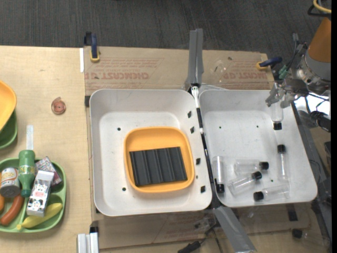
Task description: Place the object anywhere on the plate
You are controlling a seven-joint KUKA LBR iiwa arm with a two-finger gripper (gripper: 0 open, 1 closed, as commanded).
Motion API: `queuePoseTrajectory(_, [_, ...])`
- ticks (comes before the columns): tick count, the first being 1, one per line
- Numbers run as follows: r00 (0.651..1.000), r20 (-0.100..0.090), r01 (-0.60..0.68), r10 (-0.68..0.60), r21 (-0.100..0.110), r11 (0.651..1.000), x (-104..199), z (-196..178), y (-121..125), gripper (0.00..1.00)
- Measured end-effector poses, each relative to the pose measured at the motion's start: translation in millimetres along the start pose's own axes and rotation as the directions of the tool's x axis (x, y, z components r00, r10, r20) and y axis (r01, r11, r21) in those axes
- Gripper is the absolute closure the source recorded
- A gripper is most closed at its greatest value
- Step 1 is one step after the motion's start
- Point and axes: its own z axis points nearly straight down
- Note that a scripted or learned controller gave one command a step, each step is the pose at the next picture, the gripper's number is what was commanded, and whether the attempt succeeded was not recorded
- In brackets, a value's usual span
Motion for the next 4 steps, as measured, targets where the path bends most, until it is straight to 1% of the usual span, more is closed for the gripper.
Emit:
queuePoseTrajectory(1, [0.979, 0.001, 0.204, -0.204, -0.002, 0.979, -12, -81, 22, 1.0])
queuePoseTrajectory(2, [0.898, 0.002, 0.44, -0.44, -0.003, 0.898, -24, -101, 23, 1.0])
queuePoseTrajectory(3, [0.759, 0.003, 0.651, -0.651, -0.003, 0.759, -23, -194, 23, 1.0])
queuePoseTrajectory(4, [0.699, 0.003, 0.715, -0.715, -0.003, 0.699, -23, -244, 23, 1.0])
